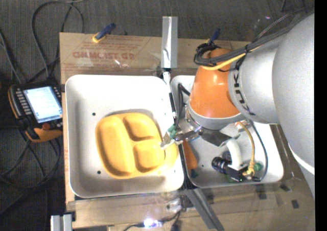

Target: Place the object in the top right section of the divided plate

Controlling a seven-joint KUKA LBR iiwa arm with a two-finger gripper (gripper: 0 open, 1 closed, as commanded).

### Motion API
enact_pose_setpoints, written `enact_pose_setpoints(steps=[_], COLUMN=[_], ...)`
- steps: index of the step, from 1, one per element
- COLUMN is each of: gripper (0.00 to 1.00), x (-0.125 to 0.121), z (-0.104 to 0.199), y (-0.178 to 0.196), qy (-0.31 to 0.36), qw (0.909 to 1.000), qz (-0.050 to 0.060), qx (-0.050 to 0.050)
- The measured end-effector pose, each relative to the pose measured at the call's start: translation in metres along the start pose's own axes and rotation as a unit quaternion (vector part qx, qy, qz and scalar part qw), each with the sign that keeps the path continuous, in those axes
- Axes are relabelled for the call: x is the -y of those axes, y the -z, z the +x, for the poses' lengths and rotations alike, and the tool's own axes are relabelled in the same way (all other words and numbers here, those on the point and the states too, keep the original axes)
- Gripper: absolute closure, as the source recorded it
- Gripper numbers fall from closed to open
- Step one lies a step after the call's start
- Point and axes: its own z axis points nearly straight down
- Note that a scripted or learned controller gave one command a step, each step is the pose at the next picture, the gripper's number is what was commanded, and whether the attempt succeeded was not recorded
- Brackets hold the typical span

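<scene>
A yellow divided plate [127,145] lies in the left white bin [82,97], with one long section on its left and two smaller ones on its right. My gripper [171,137] hangs over the plate's right rim, about where the two right sections meet. A small green thing [173,132] shows at the gripper's tip; whether it is held is unclear. An orange object [190,157] lies in the right bin [271,168] near the divider, partly hidden under the arm.
The grey arm with its orange band [214,92] covers most of the right bin. A cardboard sheet [112,56] lies behind the bins. A teach pendant [38,103] sits on the floor at the left, among cables.
</scene>
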Motion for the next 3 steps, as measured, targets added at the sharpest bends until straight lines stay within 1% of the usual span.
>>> enact_pose_setpoints(steps=[1, 2, 3], gripper=[1.0, 1.0, 1.0], x=[-0.022, -0.034, -0.018], z=[-0.042, -0.075, -0.017], y=[0.007, 0.026, 0.024], qy=[0.088, -0.021, -0.026], qw=[0.9961, 0.9998, 0.9997], qz=[-0.001, -0.001, -0.001], qx=[0.0, 0.0, 0.0])
